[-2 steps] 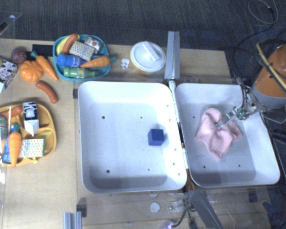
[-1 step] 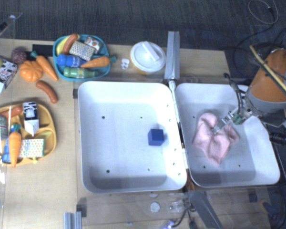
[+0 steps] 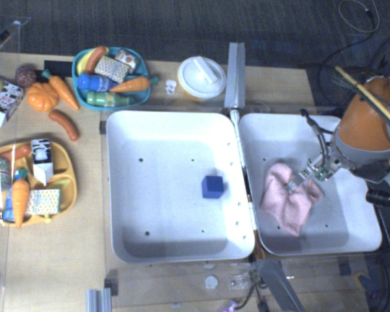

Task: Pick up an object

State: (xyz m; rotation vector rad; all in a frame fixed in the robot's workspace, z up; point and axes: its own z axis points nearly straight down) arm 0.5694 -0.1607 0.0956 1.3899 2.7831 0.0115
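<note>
Both white bins sit at the near edge of the worktop (image 3: pixel 91 265), side by side. Right bin (image 3: pixel 351 233) contents: 1 pink cloth (image 3: pixel 283 200), crumpled, lying left of centre. Left bin (image 3: pixel 156 174) contents: 1 blue cube (image 3: pixel 212 186), right of centre, well apart from the cloth.

Gripper (image 3: pixel 303 179) position: down at the upper right edge of the pink cloth, touching or just above it. Finger spacing cannot be determined at this resolution, and no fold of cloth is visibly between the fingers.

Step in hand, as judged: descent onto the cloth for a grasp; the pick is not yet complete. The next move calls for closing on a raised fold, then a straight lift. Risk: soft fabric may slip free or only partly leave the bin floor.

Other containers on the worktop:
- 1 blue bowl (image 3: pixel 84 99) behind the left bin, holding toy food, including a carrot (image 3: pixel 130 85).
- 1 yellow tray (image 3: pixel 66 187) at far left, holding toy food and small cartons.
- 1 white lidded container (image 3: pixel 201 78) near the rear divider.
</note>
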